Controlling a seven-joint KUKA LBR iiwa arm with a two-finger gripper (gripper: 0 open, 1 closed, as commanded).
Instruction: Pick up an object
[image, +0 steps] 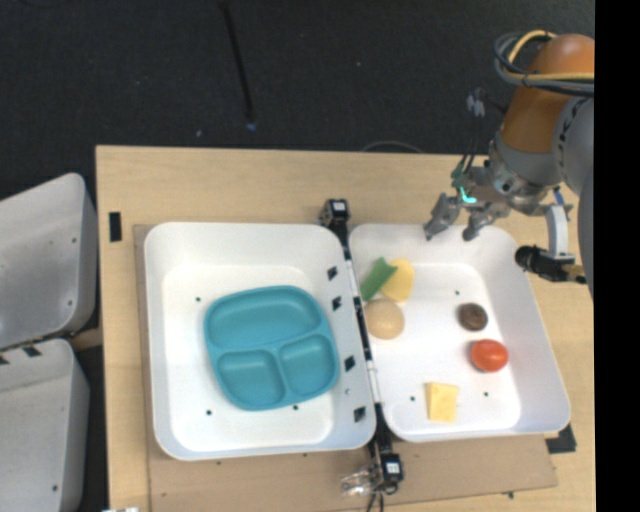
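Arm (535, 110) comes in from 3 o'clock, grey w/ orange band up top, wrist hanging over the far right corner of the right bin (500, 405). Gripper (456, 221) sits at about 1 o'clock of that bin, above its back rim, fingers (437, 220) spread apart, nothing between them. Small teal light glows at the wrist.

Right bin holds the goods. Yellow piece (400, 281) w/ a green piece (377, 277) leaning on it, at approx 10 o'clock in the bin, near the divider. Just below them, touching or nearly so, a pale round ball (384, 320). Brown round thing (472, 317) at 3 o'clock, well apart from the ball. Red tomato-like ball (488, 355) just beside the brown one, toward 5 o'clock. Yellow cheese-like block (442, 401) at 6 o'clock, near the front wall.

Gripper is clear of all of them; nearest is the yellow/green pair, down toward 7 o'clock from it.

Left bin (170, 260): teal divided plate (270, 346) lying flat, centre, three compartments, tilted a bit clockwise.
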